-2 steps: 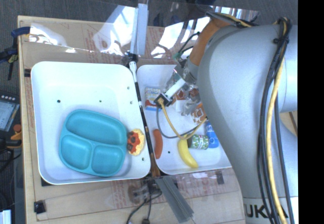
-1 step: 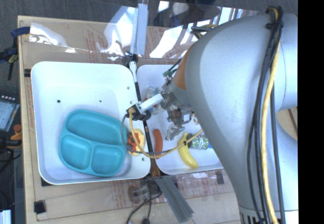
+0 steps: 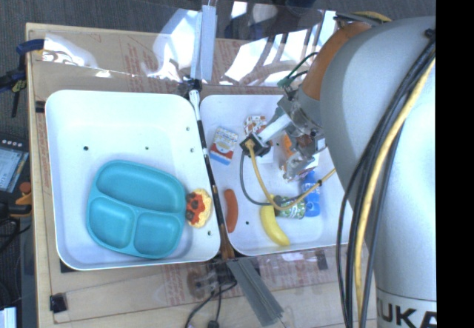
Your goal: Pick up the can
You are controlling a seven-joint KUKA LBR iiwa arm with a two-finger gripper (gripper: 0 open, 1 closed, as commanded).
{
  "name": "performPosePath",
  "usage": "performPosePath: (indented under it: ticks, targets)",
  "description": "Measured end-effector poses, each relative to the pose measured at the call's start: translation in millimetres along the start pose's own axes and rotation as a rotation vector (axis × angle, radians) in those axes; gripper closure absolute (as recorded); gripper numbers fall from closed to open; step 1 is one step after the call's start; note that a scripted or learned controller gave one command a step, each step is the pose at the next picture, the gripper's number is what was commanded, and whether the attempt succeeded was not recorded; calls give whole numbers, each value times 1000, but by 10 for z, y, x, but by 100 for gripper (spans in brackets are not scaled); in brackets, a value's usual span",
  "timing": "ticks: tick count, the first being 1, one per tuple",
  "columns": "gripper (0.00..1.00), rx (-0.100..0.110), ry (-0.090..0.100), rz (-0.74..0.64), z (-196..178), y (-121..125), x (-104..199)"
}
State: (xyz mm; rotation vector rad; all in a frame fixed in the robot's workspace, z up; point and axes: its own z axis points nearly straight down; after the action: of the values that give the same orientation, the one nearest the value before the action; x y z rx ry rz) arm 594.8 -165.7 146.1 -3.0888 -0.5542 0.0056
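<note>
Two glossy white plastic bins (image 3: 67,108) on brown counter (image 3: 104,67). Smooth teal divided tray (image 3: 137,208) in left bin. Claw (image 3: 296,164) low in right bin, spread unclear. Blue can (image 3: 311,201) just below claw, beside curved yellow banana (image 3: 274,226).

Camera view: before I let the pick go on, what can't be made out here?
- Gripper: finger state is lost in cables and wrist hardware.
- Can: only a blue patch shows below the gripper; a grasp can't be confirmed.
- Right bin: its right side is covered by the arm.
- Small packets: labels too small to read.
</note>
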Motion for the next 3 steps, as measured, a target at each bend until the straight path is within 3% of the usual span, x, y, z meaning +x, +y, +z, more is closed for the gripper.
performPosePath:
  ticks: [1, 2, 3]
  targets:
    - [0, 2, -4, 146, 575, -247, -677]
    - [100, 5, -9, 144, 494, -246, -687]
    - [100, 0, 1, 144, -768, -964, -1]
